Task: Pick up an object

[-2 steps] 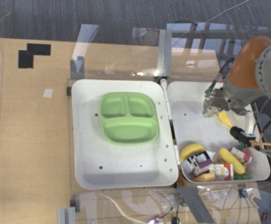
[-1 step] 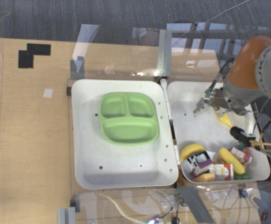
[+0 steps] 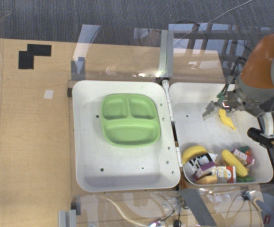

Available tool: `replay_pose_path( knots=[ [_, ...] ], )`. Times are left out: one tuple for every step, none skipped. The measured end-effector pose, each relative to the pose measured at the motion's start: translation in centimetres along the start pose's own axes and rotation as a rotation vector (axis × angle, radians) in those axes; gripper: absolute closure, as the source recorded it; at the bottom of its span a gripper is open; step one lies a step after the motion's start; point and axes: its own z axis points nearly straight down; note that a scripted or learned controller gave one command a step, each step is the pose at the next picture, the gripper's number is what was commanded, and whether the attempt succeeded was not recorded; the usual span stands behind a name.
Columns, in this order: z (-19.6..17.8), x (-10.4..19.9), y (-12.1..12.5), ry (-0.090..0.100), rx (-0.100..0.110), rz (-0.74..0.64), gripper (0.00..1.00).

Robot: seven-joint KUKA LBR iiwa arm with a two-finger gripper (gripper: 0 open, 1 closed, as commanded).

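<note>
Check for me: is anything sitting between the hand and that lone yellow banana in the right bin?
Nothing visible. The hand is right at the banana's upper end, with bare bin floor around it. The other items lie apart, heaped along the right bin's near edge.

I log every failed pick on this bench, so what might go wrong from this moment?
1. The end effector sits at the upper tip of the small yellow banana, not its middle; a grasp there may slip off.
2. The banana lies loose on the right bin floor, so a nudge could slide it away.
3. The pile of toy food at the bin's near edge is tightly packed; a later try there might catch several items.
</note>
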Motion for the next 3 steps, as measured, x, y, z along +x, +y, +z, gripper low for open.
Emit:
replay_pose_path(
  knots=[
    [5.4,-5.3,-0.1,-0.004,-0.006,-0.173,0.00],
    [4.1,-5.2,0.2,-0.004,-0.014,-0.173,1.00],
    [-5.2,2.2,-0.1,0.000,-0.002,-0.118,1.00]
  ],
)
